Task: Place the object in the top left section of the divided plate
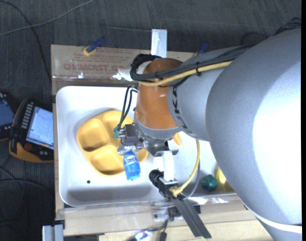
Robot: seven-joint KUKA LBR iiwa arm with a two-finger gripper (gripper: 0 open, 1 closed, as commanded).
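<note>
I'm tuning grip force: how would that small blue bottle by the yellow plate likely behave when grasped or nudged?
The blue bottle looks like thin clear plastic, so probably light and squashy under a firm squeeze. Its rounded body would likely roll if pushed sideways. Lying over the yellow plate's rim, it may slide off.

The grey arm (243, 114) reaches in from the right, its orange band (154, 97) above the left white bin (67, 134). A yellow divided plate (100, 139) lies in that bin, and a blue bottle (131, 166) sits at the plate's right edge, just below the wrist. A green object (209, 183) lies in the right bin.
</note>
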